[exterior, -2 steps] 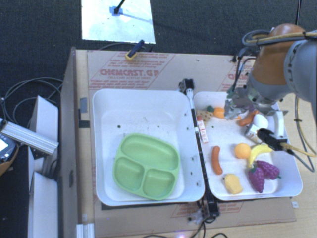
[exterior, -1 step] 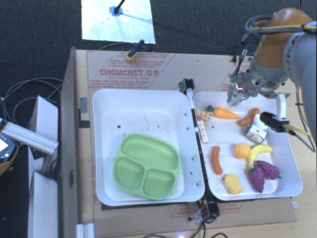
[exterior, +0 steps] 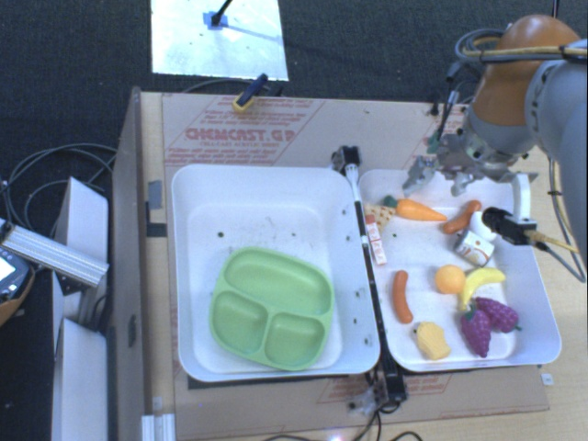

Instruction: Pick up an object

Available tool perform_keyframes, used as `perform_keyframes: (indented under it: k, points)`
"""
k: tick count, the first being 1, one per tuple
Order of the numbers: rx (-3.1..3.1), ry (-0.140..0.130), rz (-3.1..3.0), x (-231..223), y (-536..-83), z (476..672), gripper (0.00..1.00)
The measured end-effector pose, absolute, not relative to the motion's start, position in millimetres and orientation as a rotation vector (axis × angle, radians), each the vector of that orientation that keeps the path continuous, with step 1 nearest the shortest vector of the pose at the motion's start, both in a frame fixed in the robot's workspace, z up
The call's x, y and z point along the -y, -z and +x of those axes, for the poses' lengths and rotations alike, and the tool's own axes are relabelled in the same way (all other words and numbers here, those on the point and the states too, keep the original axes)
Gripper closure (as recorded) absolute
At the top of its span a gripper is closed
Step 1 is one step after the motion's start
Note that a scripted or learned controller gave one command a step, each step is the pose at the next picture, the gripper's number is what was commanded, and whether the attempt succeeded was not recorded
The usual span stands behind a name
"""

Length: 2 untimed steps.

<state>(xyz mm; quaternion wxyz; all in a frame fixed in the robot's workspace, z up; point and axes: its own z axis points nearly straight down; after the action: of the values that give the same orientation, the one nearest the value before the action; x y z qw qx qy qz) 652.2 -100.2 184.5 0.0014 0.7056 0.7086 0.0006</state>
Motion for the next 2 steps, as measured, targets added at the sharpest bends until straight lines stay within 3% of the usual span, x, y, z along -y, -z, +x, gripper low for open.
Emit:
perform_keyframes:
  k: [1, 2]
  points:
    - [-2.226, 0.001, 2.217, 104.0, -83.5, 668.1, 0.0]
    - [-2.226, -0.003, 2.209, 104.2, -96.1, 670.1, 1.0]
